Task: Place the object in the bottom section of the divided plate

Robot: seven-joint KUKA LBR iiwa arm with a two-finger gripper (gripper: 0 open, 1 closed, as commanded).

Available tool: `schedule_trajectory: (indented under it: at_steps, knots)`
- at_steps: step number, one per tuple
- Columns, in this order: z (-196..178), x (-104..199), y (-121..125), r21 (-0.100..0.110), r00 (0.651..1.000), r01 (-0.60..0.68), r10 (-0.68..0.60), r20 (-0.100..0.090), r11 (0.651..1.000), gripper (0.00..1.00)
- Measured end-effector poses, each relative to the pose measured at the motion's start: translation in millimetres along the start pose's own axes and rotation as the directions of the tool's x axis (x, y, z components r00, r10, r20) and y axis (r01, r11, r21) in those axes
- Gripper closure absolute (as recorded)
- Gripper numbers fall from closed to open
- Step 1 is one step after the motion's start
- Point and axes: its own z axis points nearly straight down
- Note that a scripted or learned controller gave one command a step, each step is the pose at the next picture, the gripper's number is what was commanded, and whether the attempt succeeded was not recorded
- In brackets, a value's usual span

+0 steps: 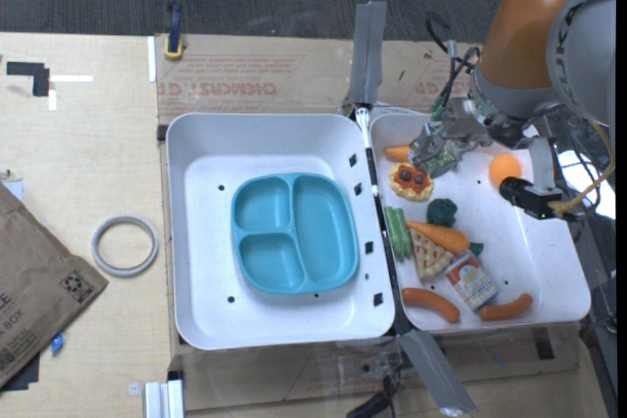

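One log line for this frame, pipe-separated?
hand: over right bin, by mini pizza | plate: left bin, nothing in it | stage: pick not done

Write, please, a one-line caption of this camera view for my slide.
KUKA arm's tool over the right bin of toy food; teal divided plate in the left bin.

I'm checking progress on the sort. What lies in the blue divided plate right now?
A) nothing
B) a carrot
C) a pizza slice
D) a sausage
A: the blue divided plate shows only bare compartments, while the toy foods lie in the right bin.
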Motion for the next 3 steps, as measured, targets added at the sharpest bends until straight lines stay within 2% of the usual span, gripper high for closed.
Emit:
schedule_trajectory:
  at_steps: [1,2,3]
  knots:
    - [10,82,-22,0.003,0.995,-0.097,0.097,-0.001,0.995,1.0]
    - [21,164,-63,0.004,0.967,-0.253,0.253,0.001,0.967,1.0]
    - [21,164,-63,0.004,0.967,-0.254,0.254,0.001,0.967,0.0]
